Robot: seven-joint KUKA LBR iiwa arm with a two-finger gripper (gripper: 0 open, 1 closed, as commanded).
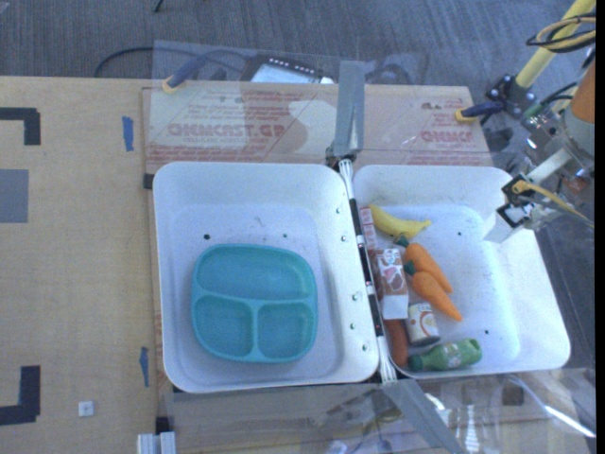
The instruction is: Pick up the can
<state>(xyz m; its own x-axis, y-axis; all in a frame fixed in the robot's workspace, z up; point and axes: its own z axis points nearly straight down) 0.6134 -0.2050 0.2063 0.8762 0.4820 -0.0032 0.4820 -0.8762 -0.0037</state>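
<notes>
Low in the right bin (529, 282), the small can (423, 323) with its white-and-orange label lies beside the carrots (430, 277) above the green bottle (446, 355), well apart from the end effector (518, 201).

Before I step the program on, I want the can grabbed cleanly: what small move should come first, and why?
Probably swing the gripper left and toward the near edge until it sits above the can. It now sits at the right bin's far right rim, well away from the can, which lies among the carrots, a green bottle and a snack packet.
</notes>
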